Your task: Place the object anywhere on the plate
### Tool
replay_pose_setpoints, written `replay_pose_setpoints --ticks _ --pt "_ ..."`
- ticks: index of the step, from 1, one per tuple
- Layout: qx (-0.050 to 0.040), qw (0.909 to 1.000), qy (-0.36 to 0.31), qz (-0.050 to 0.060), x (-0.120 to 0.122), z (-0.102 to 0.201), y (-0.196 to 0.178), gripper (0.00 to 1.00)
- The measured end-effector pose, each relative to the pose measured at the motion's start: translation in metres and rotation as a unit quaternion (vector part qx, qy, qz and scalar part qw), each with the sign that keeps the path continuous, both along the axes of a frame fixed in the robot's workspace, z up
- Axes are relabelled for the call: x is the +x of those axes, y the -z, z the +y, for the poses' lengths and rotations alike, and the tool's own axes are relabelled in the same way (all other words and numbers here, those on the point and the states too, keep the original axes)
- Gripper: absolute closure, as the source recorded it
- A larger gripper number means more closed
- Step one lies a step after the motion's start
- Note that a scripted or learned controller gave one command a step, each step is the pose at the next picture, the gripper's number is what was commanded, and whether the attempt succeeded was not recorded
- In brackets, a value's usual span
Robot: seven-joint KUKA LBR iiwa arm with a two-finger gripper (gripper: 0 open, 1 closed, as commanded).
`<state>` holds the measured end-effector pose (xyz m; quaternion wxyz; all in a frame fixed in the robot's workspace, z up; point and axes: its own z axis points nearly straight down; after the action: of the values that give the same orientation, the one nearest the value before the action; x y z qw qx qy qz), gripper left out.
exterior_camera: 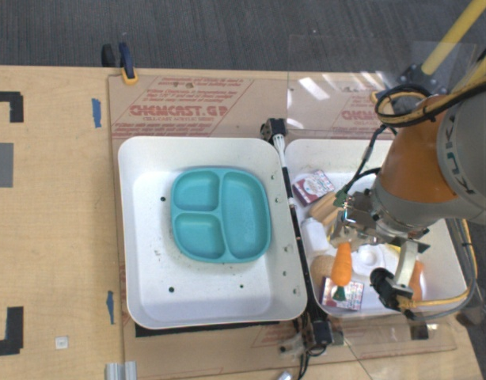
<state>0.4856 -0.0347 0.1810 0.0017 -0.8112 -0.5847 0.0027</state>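
We see the gripper (355, 229) low in the right bin (453, 279), just above the carrot (342, 263); we cannot tell its state. The teal plate (222, 214) lies in the left bin (144, 236).

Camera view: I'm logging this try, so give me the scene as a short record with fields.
plate: teal, three compartments, in the left bin
left bin: white
right bin: white, holding several small items
carrot: orange, upright, in the right bin beside the hand
hand: low over the right bin
task state: nothing on the plate yet
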Motion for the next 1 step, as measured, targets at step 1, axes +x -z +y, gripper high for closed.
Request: replay_pose_setpoints --ticks 1 --pt "0.0006 0.9999 0.012 -0.002 0.0184 0.0779 -0.1004 1.00"
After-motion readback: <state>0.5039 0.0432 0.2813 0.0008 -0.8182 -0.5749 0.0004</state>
